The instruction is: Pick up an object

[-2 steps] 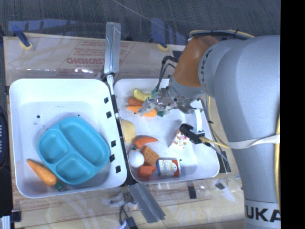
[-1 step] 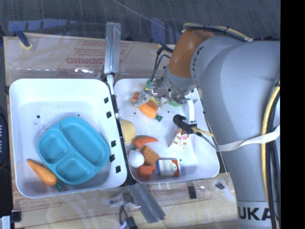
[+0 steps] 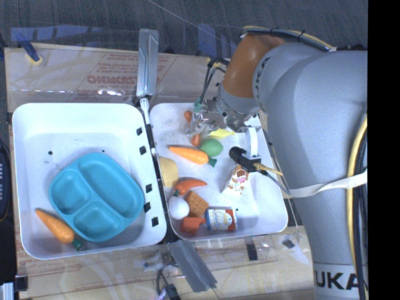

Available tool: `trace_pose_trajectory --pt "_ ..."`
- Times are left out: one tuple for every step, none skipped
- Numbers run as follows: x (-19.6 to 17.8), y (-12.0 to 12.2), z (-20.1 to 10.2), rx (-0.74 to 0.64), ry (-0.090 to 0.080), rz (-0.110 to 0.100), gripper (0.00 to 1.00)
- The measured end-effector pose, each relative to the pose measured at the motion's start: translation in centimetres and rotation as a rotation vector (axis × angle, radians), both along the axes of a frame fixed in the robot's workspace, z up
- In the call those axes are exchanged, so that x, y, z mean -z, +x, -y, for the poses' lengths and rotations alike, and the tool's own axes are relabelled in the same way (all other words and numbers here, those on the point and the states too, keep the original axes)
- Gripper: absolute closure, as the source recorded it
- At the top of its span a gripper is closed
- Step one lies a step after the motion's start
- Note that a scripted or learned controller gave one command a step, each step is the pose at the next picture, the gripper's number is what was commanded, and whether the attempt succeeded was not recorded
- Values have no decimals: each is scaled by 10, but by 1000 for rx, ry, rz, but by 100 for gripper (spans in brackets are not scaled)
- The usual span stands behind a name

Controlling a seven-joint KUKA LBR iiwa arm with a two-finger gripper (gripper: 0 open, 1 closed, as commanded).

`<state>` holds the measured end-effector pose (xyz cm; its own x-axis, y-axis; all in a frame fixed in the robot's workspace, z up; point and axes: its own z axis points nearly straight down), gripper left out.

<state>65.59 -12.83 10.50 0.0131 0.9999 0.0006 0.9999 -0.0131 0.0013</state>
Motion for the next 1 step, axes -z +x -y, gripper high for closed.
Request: trace_pose_trajectory --pt "-92 -1 -94 -41 2 6 100"
